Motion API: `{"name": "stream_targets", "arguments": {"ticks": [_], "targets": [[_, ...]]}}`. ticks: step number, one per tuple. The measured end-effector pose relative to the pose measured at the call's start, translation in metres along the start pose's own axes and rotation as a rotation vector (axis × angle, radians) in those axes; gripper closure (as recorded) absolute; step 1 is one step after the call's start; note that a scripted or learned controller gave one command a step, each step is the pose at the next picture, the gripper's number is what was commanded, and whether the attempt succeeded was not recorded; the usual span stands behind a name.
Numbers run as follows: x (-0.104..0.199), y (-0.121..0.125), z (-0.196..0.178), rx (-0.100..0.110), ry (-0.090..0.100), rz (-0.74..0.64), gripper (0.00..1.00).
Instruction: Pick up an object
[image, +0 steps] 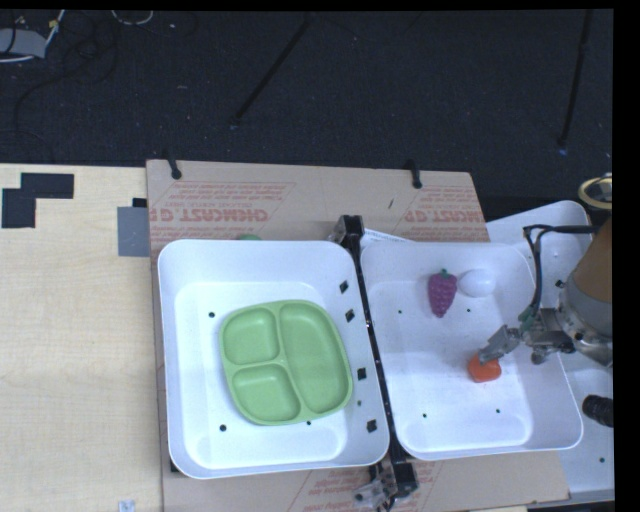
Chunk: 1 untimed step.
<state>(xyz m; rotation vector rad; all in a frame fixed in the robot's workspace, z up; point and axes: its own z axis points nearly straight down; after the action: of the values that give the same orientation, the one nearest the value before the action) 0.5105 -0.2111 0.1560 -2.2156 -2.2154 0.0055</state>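
The right bin (450, 425) holds three small objects. An orange-red toy (485, 370) lies towards its right side, a purple grape bunch (442, 292) sits near the back, and a white rounded piece (477, 283) rests just right of the grapes. My gripper (500, 348) reaches in from the right and hangs low directly above and slightly right of the orange-red toy, very close to it. Whether it touches the toy is unclear. Nothing is visibly lifted.
The left bin (190, 290) contains a green three-compartment plate (285, 362). A black divider (365, 340) runs between the two bins. Both bins sit on cardboard (300, 205). The arm's body covers the right bin's right rim.
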Motion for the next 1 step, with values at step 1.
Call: {"name": "stream_targets", "arguments": {"ticks": [1], "targets": [[-0.0007, -0.0056, 0.0629, 0.0, 0.0, 0.0, 0.0]]}}
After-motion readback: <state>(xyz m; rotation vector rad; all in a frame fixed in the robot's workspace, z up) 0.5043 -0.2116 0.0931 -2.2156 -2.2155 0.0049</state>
